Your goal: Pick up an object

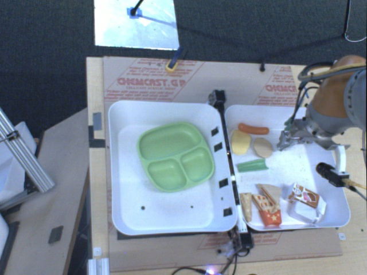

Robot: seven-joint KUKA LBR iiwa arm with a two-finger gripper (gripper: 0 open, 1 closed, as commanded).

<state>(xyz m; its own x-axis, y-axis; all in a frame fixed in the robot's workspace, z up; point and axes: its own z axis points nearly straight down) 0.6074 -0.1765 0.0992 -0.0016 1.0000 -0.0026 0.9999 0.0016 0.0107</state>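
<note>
Bench: a pale wooden top (pixel 97 171) with a brown sheet (pixel 155 82) printed in red lettering under the bins.
Floor: dark carpet (pixel 46 50) beyond the bench, with one shiny square panel (pixel 137 16) lying on it.
Left side: an aluminium frame rail (pixel 23 153) slants beside a lower board.
Bins: two shallow white ones, side by side, touching along a black clipped divider (pixel 225 153).
Left bin (pixel 123 211): one green three-compartment tray (pixel 175 156), near the middle.
Right bin (pixel 338 211): one toy sausage (pixel 253 129) at the far edge; one yellow potato-like piece (pixel 240 142) and one tan round piece (pixel 263 148) just below it; one green stick (pixel 251 165) near the divider; one wedge-shaped piece (pixel 246 205), one red fries carton (pixel 268 207) and one small white-and-red carton (pixel 304 202) along the near edge.
Arm: one, grey with an orange band (pixel 335 90), reaching in from the right.
Gripper (pixel 285 140): low over the right bin, just right of the tan piece; I cannot tell how far it is open, and nothing shows in its hold.
</note>
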